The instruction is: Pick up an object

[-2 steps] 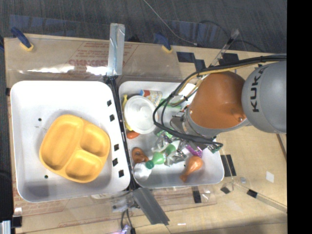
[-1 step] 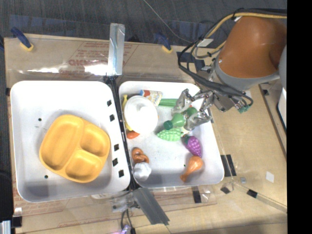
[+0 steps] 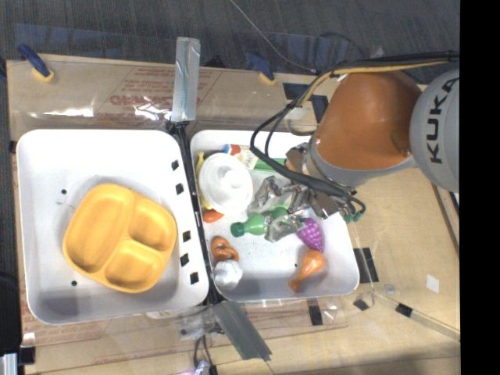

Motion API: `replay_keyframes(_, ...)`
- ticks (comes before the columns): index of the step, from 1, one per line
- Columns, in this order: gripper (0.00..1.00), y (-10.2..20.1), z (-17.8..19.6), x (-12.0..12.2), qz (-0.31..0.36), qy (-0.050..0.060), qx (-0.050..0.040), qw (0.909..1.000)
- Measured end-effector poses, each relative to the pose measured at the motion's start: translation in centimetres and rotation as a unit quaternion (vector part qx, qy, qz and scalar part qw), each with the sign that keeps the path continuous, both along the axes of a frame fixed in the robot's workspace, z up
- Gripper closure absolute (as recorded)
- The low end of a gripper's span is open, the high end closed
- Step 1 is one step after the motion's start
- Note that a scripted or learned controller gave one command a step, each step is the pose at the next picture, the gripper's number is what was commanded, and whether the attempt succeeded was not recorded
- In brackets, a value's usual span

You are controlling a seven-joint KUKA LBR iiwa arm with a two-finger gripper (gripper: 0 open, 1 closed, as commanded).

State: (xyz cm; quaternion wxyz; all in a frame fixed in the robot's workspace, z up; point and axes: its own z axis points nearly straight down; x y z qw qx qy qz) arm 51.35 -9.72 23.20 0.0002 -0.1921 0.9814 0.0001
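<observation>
Camera view. Arm reaches in from the right, over the right bin. Gripper sits low in the bin's middle, among toys; metal fingers blur into the clutter, so whether they stand wide, narrow or hold anything I cannot tell.

Green bottle lies just below-left of the gripper, long axis roughly left-right, rounded end pointing left; its right end is hidden under the gripper. Purple grapes just right of it, touching the gripper area. Orange drumstick lies tilted, thin end toward lower left. White cup at upper left, partly covering small coloured items hard to make out. Brown pretzel-like piece and one silver-white lump near the left wall.

Left bin: one yellow divided tray, three compartments.

Count: two bins, one of each toy.
</observation>
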Motion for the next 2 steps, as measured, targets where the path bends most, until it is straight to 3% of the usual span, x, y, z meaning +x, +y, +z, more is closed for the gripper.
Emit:
replay_keyframes(1,1.00,-3.8,7.9,9.8,-0.120,-0.003,-0.0011,0.9928)
replay_keyframes(2,1.00,1.8,2.9,4.3,-0.086,0.001,0.0001,0.9963)
